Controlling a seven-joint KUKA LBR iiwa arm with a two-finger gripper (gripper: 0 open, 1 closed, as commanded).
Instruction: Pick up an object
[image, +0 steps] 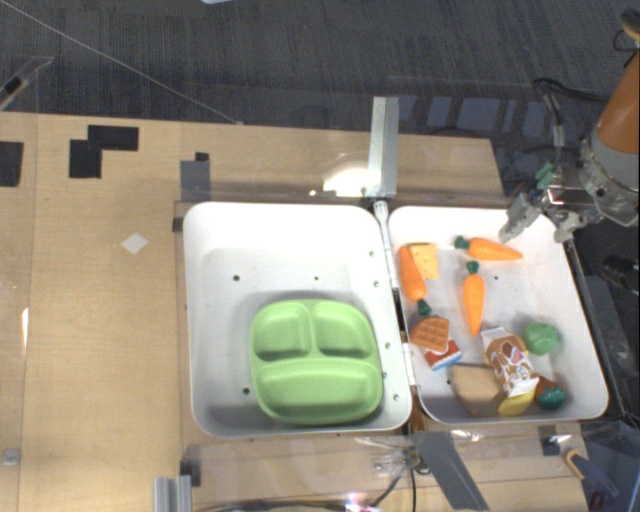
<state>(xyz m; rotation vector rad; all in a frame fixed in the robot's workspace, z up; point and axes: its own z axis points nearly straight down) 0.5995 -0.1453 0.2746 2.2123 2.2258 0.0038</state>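
The right bin (580, 300) holds several toy foods. One carrot (490, 249) lies sideways near the bin's far edge, and a second carrot (473, 297) points toward the front. A third orange piece (409, 277) lies along the left wall beside a yellow cheese wedge (428, 261). Further forward are a waffle slice (435, 338), a bread piece (475, 388), a small carton (510, 368) and a green ball (542, 337). My gripper (542, 220) hangs over the bin's far right corner, just right of the sideways carrot, open, with nothing between its fingers.
The left bin (230, 250) contains a green divided plate (315, 360) toward its front. A metal post (384, 150) stands behind the divider between the bins. A dark green piece (552, 396) sits in the right bin's front right corner.
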